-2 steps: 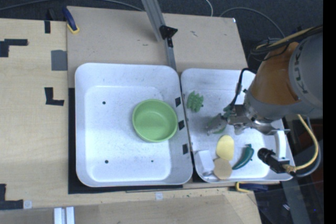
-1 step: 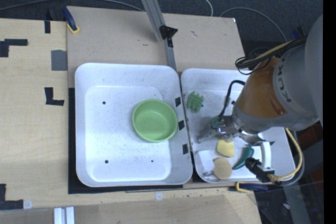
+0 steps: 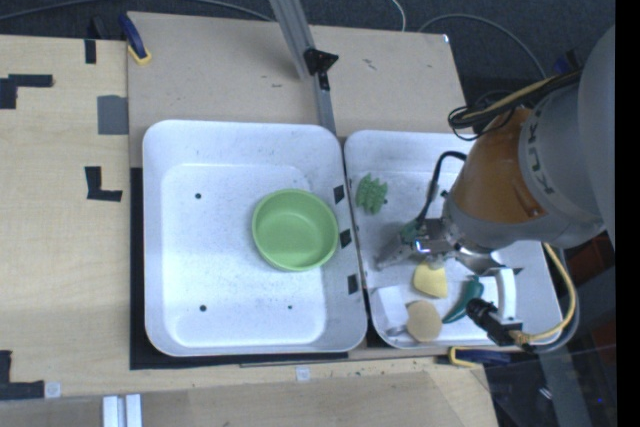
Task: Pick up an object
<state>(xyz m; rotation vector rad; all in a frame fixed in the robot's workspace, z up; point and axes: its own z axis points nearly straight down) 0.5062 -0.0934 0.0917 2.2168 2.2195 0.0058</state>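
While the gripper [image 3: 425,250] hovers low in the right bin [image 3: 400,150], the yellow object [image 3: 432,281] lies just below it, toward the near wall; finger state: cannot tell.

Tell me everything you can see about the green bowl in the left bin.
The green bowl is round, light green and smooth, likely plastic. It sits upright with its opening facing up and looks empty. It rests on the floor of the left bin, toward that bin's right side, close to the wall it shares with the right bin. Nothing else touches it; the gripper is over the right bin.
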